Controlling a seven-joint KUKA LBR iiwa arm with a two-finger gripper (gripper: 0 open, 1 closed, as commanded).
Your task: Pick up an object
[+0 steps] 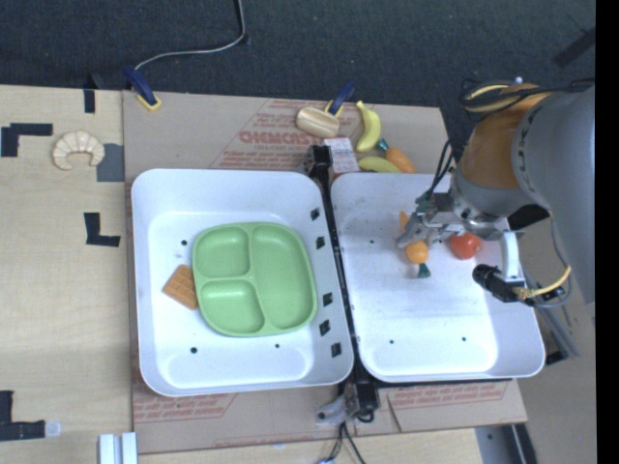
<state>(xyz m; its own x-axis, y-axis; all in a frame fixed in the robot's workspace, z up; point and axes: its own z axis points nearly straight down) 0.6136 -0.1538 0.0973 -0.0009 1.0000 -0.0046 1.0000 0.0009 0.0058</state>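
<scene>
Orange, a small fruit-like object (417,251) lies in the right bin (445,356), directly beneath the claw (423,228); whether the claw is open or closed cannot be told from this view. A red tomato-like object (465,246) sits just beside it. Likely risk: the round object could roll aside during closure, or the neighbouring red one could be nudged instead.
</scene>
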